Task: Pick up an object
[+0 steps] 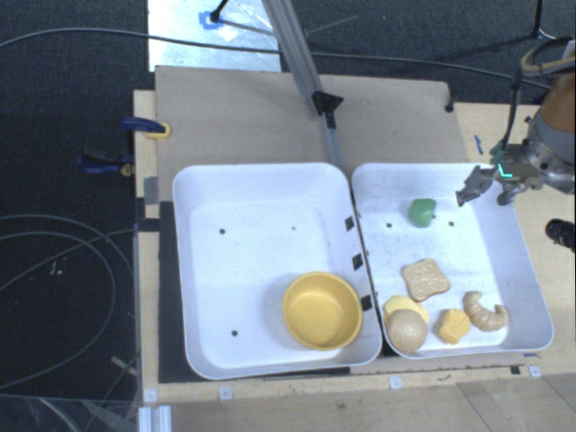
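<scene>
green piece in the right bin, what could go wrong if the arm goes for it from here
The green piece is small and rounded, so it may roll or squirt away as the tool closes. The tool sits beside it near the right bin's upper rim, off to one side, so a straight descent could miss it and strike the bin floor.

Slanted overhead view of both bins (270, 180)

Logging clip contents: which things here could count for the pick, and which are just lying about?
For the pick: green piece nearest the pincer, toast slice, croissant, yellow block, round beige piece, yellow bowl.

Lying about: blue clamps, floor cables, slanted pole.
</scene>
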Robot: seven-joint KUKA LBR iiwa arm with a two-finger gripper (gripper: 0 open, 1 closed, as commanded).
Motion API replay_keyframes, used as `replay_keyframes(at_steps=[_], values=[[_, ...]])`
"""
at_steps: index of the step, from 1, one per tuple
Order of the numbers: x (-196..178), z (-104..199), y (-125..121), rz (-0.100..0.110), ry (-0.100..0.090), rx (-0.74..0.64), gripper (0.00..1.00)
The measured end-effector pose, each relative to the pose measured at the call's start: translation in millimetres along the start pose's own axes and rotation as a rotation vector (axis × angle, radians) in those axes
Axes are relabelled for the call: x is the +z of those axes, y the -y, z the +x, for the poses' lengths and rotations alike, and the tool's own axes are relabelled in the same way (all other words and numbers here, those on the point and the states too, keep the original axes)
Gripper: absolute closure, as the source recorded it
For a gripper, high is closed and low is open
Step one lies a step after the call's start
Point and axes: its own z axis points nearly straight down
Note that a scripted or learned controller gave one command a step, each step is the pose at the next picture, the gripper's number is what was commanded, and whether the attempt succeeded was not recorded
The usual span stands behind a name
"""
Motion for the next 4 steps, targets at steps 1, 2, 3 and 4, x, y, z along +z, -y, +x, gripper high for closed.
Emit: replay_keyframes(at_steps=[1, 2, 3, 4], values=[[-0.7, 0.0, -0.4, -0.002, 0.0, 0.0, 0.0], [61.7, 1.3, -2.1, 0.003, 0.0, 0.002, 0.0], [124.7, 1.2, -1.4, 0.004, -0.001, 0.004, 0.0], [139.5, 1.4, -2.0, 0.0, 0.0, 0.004, 0.0]])
